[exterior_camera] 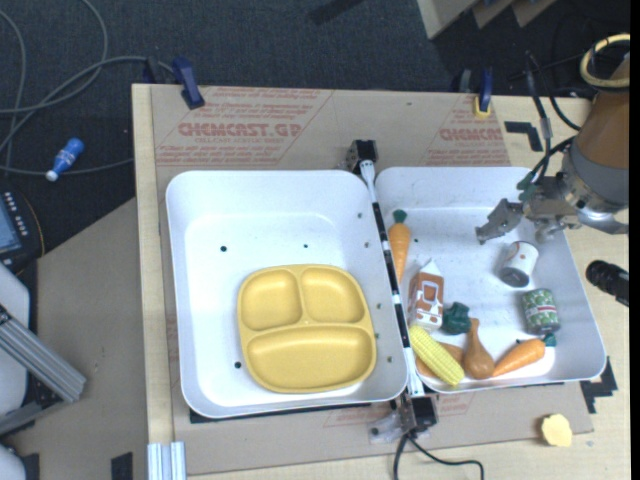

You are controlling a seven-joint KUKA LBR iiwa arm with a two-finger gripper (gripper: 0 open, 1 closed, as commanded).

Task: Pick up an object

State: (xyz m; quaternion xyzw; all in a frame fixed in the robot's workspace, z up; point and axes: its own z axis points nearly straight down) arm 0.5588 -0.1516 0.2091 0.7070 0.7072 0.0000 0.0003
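The gripper, fingers spread apart, is hovering over the right bin holding toy food; a yellow tray is lying in the left bin.

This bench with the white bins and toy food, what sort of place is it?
Most likely a robotics lab test bench. A grey robot arm reaches in over the right bin, which holds toy food such as a plastic corn cob, and loose cables trail across the floor.

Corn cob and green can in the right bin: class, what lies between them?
Camera view: between corn cob and green can lie a chicken drumstick and a carrot.
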